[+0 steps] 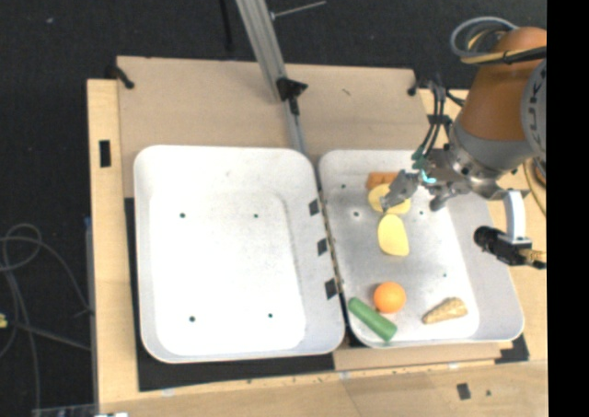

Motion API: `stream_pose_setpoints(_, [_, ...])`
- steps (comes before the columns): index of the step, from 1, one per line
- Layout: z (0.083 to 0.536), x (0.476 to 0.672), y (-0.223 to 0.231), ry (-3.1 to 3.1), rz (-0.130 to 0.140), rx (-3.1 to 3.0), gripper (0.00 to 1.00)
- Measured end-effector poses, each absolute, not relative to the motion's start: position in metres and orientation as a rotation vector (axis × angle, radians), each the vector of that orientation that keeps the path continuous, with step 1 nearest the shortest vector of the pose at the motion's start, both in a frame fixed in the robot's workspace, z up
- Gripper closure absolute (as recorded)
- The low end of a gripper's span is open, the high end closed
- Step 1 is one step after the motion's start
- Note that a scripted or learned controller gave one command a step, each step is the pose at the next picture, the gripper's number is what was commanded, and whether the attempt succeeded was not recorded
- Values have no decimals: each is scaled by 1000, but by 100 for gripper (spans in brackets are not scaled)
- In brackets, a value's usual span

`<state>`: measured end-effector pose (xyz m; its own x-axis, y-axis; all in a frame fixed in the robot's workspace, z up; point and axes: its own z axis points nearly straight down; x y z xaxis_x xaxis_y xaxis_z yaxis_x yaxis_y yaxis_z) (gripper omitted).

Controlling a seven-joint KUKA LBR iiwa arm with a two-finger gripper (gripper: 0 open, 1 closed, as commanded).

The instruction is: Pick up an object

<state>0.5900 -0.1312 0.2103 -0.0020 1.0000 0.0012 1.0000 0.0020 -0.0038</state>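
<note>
Left bin point(225, 249): lies bare white on the surface point(202, 102), well apart from the arm.
Right bin point(479, 314): holds every candidate, a green piece point(372, 320) at the near-left corner, an orange ball point(389, 296) just beside it, a yellow piece point(394, 236) mid-bin, a tan wedge point(444, 311) nearer the right.
Yellow piece, long axis: runs roughly from the far rim toward the near one.
Gripper point(416, 191): hangs over the bin's far part, its fingers spread apart with nothing between them.
Nearest things: a pale yellow lump point(381, 199) and an orange-brown piece point(383, 179) lie just left of the gripper.
Bearing that matters: the yellow piece sits near, below and left of the gripper, likely the shortest reach.
</note>
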Motion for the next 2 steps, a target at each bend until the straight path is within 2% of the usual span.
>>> stream_pose_setpoints(1, [213, 591, -131, -2224, -2, -2220, 0])
stream_pose_setpoints(2, [156, 591, -123, -2220, 6, -2220, 0])
